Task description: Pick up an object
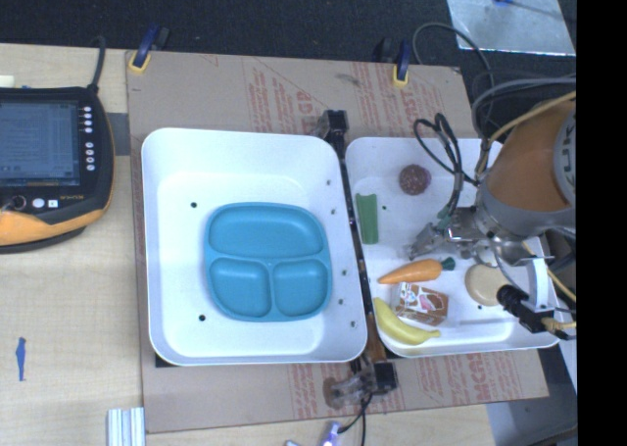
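The right white bin (387, 162) holds several objects: a green block (366, 218), a dark round ball (414, 178), an orange carrot (411, 272), a yellow banana (402, 327), a small printed packet (424, 304) and a cream round disc (482, 284). My gripper (434, 238) hangs over the middle of this bin, just above the carrot and right of the green block. The grey arm with its orange band (529, 165) comes in from the right. I see no object lifted off the bin floor.
The left white bin (171, 174) carries a blue divided plate (266, 260). A tablet-like pendant (44, 155) lies at the far left of the bench. Black cables (441, 140) loop over the right bin's far edge.
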Tool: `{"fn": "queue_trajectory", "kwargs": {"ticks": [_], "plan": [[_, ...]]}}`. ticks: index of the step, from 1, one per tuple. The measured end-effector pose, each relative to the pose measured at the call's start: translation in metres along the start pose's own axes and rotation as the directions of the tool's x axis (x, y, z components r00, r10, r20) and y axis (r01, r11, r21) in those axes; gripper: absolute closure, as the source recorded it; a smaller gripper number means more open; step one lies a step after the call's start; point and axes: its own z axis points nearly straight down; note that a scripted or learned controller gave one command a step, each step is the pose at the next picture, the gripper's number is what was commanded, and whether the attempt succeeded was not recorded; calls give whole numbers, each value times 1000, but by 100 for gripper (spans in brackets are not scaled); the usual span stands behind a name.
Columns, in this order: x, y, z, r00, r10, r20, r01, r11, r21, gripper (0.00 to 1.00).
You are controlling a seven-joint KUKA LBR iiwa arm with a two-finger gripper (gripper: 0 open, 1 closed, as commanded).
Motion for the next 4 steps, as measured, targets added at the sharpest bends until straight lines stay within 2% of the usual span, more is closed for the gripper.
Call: {"fn": "queue_trajectory", "kwargs": {"ticks": [1,2,3,4], "plan": [[-18,68,-1,1000,2,-1,-2,1000,-3,0],[12,115,-1,1000,1,-2,-1,1000,-3,0],[18,3,0,1000,-1,0,1,1000,0,0],[53,0,0,1000,-2,-1,2,1000,0,0]]}}
